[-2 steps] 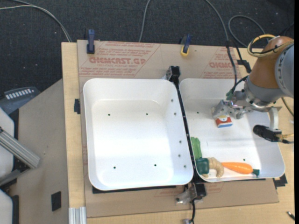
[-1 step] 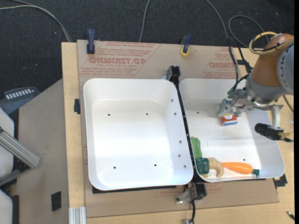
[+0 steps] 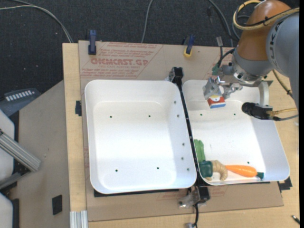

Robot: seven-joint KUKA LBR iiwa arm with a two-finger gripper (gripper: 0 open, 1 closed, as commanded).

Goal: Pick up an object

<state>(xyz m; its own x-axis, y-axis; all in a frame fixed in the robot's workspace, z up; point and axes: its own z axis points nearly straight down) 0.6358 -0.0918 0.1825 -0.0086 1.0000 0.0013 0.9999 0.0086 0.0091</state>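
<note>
My gripper [image 3: 216, 95] hangs over the far left part of the right bin [image 3: 266, 141]. A small red, white and blue block [image 3: 217, 102] sits between its fingertips, and the gripper is shut on it. At the bin's near edge lie an orange carrot [image 3: 241, 170], a beige knobbly piece [image 3: 220, 169], a teal piece [image 3: 205, 168] and a green strip [image 3: 198, 150] along the left wall.
The left bin [image 3: 95, 141] lies beside the right one, their walls meeting at a black divider [image 3: 183, 113]. A black part of the arm's fitting [image 3: 256, 110] juts over the right bin's far right. Blue [image 3: 91, 38] and yellow [image 3: 189, 46] clamps hold the back board.
</note>
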